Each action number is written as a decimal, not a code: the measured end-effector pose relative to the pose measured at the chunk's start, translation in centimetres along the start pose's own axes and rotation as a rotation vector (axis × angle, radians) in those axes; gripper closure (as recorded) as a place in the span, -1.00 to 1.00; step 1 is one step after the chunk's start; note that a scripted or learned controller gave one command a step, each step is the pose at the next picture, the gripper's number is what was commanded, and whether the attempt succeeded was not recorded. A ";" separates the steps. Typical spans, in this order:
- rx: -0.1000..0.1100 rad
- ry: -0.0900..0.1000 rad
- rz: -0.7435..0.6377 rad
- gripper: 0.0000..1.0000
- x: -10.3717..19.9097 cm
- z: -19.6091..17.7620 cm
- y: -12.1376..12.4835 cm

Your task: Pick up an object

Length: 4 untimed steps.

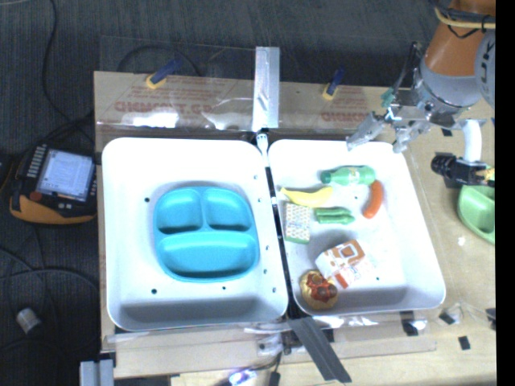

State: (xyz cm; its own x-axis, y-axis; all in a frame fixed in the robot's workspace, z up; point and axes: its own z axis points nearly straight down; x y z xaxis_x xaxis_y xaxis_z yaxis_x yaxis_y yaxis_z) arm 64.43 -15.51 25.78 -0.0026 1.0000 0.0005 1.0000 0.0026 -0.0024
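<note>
The right bin (418,240) holds a green bottle (348,175), a yellow banana (306,195), an orange sausage-shaped piece (372,199), a green pod (332,214), a checkered packet (296,223), a white and orange carton (344,264) and a reddish-brown round fruit (319,289). My gripper (378,140) hangs over that bin's far rim, up and to the right of the green bottle. Its fingers (359,139) are spread open with nothing between them.
A blue divided plate (207,232) lies in the left bin (129,175). A metal post (266,87) stands behind the wall between the bins. A green object (479,207) and black fittings (451,166) sit right of the bench; a handheld device (56,179) lies at the left.
</note>
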 end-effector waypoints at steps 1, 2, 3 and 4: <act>0.001 0.000 -0.128 -1.00 4.6 10.8 -1.1; -0.023 -0.004 -0.161 -1.00 5.2 16.1 -0.3; -0.023 -0.004 -0.161 -1.00 5.2 16.1 -0.2; -0.024 -0.004 -0.161 -1.00 5.2 16.1 -0.2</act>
State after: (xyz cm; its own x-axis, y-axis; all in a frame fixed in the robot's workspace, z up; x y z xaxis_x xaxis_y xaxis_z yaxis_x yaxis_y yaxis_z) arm 64.14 -10.33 9.69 -0.1627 0.9867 -0.0050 0.9864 0.1628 0.0208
